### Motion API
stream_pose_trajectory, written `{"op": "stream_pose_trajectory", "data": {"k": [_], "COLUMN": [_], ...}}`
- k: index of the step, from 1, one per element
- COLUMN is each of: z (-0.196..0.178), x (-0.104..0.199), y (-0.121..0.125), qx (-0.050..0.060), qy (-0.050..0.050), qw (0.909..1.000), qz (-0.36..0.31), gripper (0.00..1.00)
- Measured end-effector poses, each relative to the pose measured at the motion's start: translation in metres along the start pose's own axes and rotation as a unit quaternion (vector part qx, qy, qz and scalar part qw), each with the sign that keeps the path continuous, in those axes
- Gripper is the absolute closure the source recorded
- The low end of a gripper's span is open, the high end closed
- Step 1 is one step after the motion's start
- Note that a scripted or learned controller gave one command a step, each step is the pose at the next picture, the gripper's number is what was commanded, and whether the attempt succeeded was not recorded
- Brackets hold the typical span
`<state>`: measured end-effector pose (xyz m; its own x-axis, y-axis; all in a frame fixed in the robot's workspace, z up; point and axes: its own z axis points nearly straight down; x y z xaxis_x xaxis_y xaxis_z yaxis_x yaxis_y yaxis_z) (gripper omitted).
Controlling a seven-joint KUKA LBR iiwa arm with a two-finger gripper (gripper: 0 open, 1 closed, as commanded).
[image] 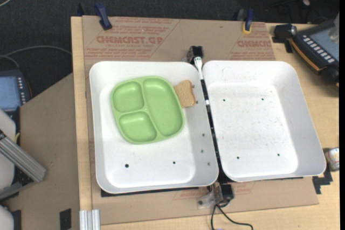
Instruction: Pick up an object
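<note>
A green divided plate (147,110) with three compartments lies in the left white bin (145,169), toward its far half. A small tan, toast-like piece (186,93) rests against the plate's right rim, near the wall between the bins. The right white bin (259,121) shows a bare floor with faint specks.
Both bins sit on a cardboard-topped bench (161,35) held by blue clamps (102,16) at the far edge. A black clip (195,54) sits at the far end of the seam between bins. A dark device (315,48) lies at the far right.
</note>
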<state>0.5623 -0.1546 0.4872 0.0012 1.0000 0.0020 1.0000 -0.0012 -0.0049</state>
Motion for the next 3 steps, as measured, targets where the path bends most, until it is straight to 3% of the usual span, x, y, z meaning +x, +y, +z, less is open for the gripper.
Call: {"op": "stream_pose_trajectory", "data": {"k": [1,2,3], "z": [0.123,-0.059,-0.013], "x": [0.023,0.037,0.079], "y": [-0.013,-0.018,-0.080], "qx": [0.004,-0.014,0.000], "qy": [0.001,-0.003,0.000], "qw": [1.0000,0.9999,1.0000], "qz": [-0.001,-0.002,-0.002], "gripper": [1.00,1.00,1.00]}}
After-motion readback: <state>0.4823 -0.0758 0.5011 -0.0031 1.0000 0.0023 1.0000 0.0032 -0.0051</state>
